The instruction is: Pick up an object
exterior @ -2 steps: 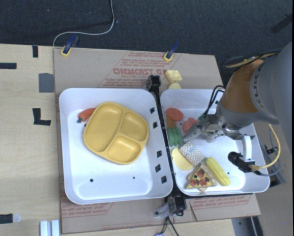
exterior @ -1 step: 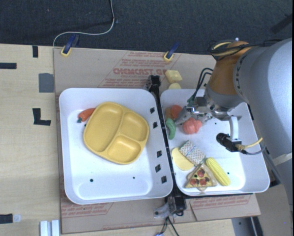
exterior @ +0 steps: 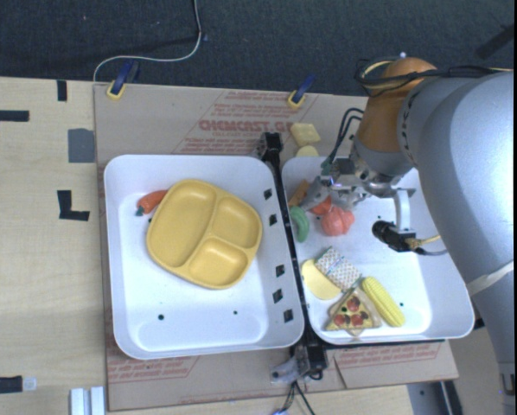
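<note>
My gripper (exterior: 338,190) reaches down into the upper part of the right bin (exterior: 431,305), right above a pinkish-red toy (exterior: 336,221) and small orange pieces (exterior: 300,193). A green toy (exterior: 300,225) lies beside them by the divider. Nearer the front of that bin lie a yellow wedge (exterior: 317,281), a checked piece (exterior: 338,267), a corn cob (exterior: 384,302) and a pizza slice (exterior: 354,314). The wrist hides the fingertips.
The left bin (exterior: 129,318) bears a yellow divided plate (exterior: 204,233) with an orange carrot-like toy (exterior: 152,201) at its upper left edge. Two pale yellow blocks (exterior: 305,134) lie on the cardboard behind the right bin. The arm covers the right side.
</note>
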Controlling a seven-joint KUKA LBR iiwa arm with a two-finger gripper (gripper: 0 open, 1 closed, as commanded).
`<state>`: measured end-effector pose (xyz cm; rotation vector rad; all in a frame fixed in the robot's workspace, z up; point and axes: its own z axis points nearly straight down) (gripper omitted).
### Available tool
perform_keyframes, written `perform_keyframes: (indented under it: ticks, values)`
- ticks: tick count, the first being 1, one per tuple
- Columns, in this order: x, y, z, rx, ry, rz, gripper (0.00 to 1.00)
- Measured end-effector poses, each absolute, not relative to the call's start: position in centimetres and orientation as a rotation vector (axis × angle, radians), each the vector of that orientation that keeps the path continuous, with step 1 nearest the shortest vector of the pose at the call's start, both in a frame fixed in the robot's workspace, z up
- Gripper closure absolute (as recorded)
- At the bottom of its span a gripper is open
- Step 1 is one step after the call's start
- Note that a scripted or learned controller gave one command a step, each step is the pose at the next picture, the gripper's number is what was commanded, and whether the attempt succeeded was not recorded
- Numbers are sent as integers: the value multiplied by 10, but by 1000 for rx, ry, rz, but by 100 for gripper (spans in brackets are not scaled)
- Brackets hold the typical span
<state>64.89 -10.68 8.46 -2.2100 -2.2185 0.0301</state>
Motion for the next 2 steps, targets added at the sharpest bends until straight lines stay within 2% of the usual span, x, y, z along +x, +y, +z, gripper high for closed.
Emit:
perform_keyframes:
  ticks: [1,2]
  values:
    - [651,-105,95,-2222,-2222,9,100]
    - [638,-30,191,-2214,-2233,-11,100]
